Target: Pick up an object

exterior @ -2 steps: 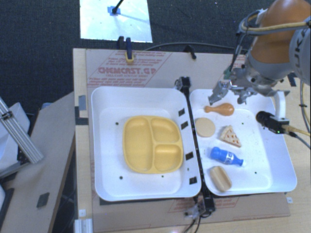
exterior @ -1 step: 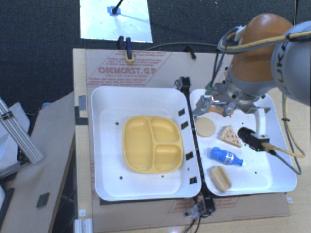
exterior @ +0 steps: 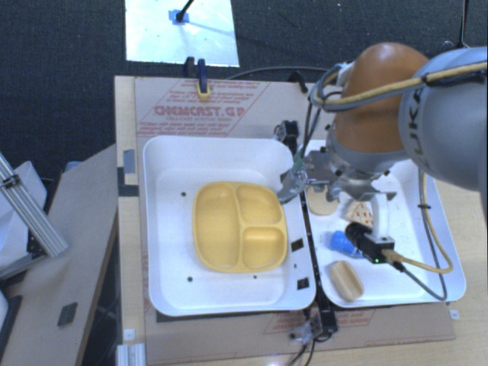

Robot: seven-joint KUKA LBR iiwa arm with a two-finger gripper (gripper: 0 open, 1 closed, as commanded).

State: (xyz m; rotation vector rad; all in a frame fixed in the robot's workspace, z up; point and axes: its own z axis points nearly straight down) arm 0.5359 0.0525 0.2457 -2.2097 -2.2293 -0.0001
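Below the jaws (exterior: 358, 213) in the right bin (exterior: 450, 277) lay a cracker (exterior: 361, 215). Nearer sat a bread roll (exterior: 345, 280). Whether the jaws gripped anything could not be told.

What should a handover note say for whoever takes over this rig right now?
Gripper: low over the right bin, mostly hidden under the wrist; nothing visibly held.
Right bin: tan bread-like piece, blue item, a cracker-like piece.
Left bin: yellow divided plate, lying flat.
Done: no pick visible.
Left: grasp and lift one object.
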